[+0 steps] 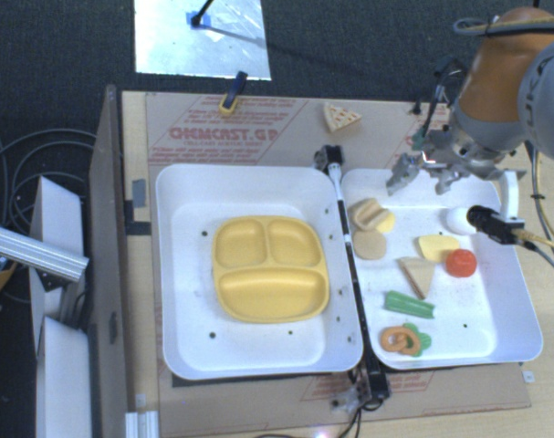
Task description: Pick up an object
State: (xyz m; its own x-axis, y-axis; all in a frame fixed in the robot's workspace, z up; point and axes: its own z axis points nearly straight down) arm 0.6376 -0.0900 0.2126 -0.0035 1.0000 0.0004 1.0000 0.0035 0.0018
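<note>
Cardboard sheet point(258, 130) w/ red print covers the table, w/ two shallow white plastic bins on it. Left bin point(181, 245), centre frame, holds a yellow 3-compartment tray point(269, 267), smooth, rounded corners. Right bin point(505, 322), lower right, holds small toy foods: tan bread-like pieces point(370, 215), yellow cheese slab point(436, 246), tan wedge point(417, 275), red tomato point(460, 263), green bar point(409, 304), orange pretzel ring point(400, 339), white egg-like ball point(457, 219). Grey arm w/ orange band sits upper right; gripper point(424, 173) hangs over the right bin's top edge, fingers point(404, 172) spread apart, holding nothing. Pizza-like wedge point(341, 116) lies on the cardboard above the bins.
</note>
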